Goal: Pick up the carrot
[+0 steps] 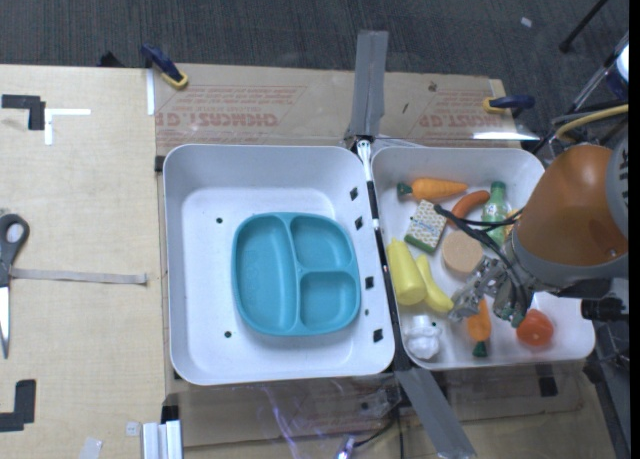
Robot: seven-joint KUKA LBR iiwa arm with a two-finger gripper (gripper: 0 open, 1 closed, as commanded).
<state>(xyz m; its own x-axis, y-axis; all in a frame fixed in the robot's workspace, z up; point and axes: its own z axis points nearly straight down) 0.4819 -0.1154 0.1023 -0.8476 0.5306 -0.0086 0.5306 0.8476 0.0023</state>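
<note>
Camera view: crowded right bin leaves plenty of ways to miss the carrot

The gripper point(488, 295) hangs low over the near half of the right bin point(470, 154), under the arm's orange band; whether it is apart or together I cannot tell, as the wrist and cables hide it. The clearest carrot point(440, 188) lies at the far side of that bin, its green stub pointing left, well apart from the gripper. A smaller orange piece with a green end point(480, 325) sits just beside the gripper and may be a second carrot.

The main risk is picking the wrong thing. A tomato point(536, 328) lies near on the right, a yellow banana-like piece point(434, 292) just to the left and a tan disc point(461, 255) just beyond, so closing here could catch or push any of them.

Going for the far carrot brings its own trouble. A red pepper point(470, 204) and a green bottle point(495, 209) crowd its right end, and the bin wall stands close behind it. A slanted descent could strike the wall or roll the tapered carrot away.

The left bin point(200, 247) with its teal divided plate point(265, 277) plays no part.
</note>
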